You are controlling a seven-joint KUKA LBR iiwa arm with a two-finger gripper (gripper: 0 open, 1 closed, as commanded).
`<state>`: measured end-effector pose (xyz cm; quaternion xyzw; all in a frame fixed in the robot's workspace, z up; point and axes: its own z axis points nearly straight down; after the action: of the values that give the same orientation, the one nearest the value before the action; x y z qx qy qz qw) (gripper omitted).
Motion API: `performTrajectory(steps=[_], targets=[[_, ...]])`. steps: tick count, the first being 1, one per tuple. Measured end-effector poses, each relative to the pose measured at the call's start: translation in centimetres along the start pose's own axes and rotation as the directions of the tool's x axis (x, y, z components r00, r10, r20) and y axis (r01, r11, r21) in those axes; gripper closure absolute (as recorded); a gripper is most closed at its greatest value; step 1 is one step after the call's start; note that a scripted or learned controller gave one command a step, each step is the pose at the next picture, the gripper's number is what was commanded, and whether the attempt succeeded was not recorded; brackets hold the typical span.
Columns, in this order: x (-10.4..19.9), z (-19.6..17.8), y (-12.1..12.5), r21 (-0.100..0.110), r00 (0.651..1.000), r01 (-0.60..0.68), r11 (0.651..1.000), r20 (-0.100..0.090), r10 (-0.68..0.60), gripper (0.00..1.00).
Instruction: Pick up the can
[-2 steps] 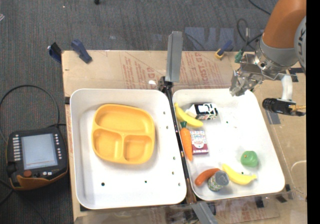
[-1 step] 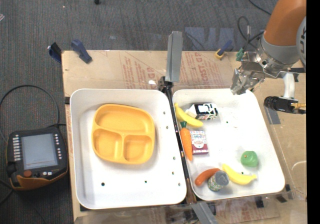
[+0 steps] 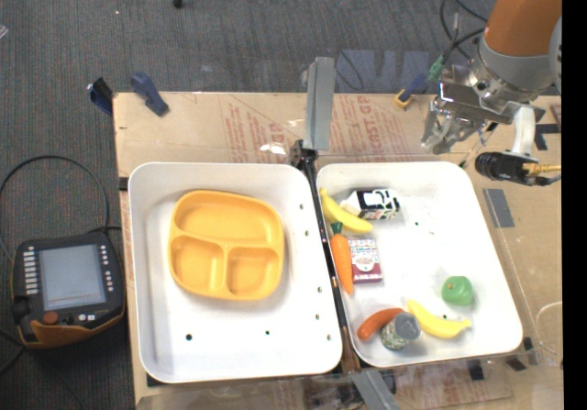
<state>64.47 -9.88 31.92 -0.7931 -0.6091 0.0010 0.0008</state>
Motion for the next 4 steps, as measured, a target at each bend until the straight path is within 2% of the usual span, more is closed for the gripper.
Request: performTrajectory(steps=[1,4], targets=[[3.9,6.7,-5.4,0.002,0.985,0.172,0.985,-0.001,-0.172,1.0],[3.7,4.4,-5.2,0.015,0.986,0.166,0.986,-0.002,-0.166,1.0]])
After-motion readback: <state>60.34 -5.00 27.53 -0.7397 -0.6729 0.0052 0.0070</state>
